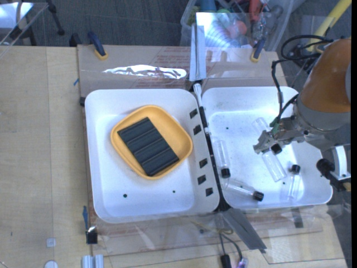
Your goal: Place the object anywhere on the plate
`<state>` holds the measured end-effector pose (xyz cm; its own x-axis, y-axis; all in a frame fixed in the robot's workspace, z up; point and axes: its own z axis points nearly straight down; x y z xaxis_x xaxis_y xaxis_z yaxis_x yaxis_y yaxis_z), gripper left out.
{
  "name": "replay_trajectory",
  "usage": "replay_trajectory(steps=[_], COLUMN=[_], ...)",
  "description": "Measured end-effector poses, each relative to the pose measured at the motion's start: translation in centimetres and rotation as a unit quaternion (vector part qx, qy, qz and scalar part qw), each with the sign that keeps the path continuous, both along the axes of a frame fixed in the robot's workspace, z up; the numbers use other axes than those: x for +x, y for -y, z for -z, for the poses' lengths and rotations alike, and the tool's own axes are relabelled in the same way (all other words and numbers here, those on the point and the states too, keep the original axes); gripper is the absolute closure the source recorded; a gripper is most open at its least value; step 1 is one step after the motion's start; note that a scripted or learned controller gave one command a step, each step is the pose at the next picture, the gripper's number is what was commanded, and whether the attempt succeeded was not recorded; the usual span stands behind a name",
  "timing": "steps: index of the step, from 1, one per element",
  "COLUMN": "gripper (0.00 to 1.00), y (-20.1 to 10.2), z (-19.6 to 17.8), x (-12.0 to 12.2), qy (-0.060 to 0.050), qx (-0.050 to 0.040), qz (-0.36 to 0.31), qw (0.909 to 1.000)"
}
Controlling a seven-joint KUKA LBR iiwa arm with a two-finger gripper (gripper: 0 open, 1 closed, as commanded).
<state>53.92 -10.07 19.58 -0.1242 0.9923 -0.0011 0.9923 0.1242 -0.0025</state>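
**Tool over the right bin, plate in the left**

The arm [326,88] reaches in from the right, its tool [271,141] low over the right bin [245,105]; whether the tool is open or closed cannot be told. Several clear vials with black caps lie in that bin: 1 near the divider [221,158], 1 by the front wall [242,190], 1 just beside the tool [274,166] and 1 toward the right edge [293,182]. In the left bin [106,194], the yellow plate [152,141] carries a dark ribbed block [149,146]. Both bins sit on the tabletop [33,149].
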Motion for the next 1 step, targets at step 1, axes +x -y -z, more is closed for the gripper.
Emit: replay_trajectory(steps=[1], gripper=[0.0], y=[0.0], z=[-0.03], x=[0.01], qy=[0.0], qx=[0.0], qz=[0.0], qw=[1.0])
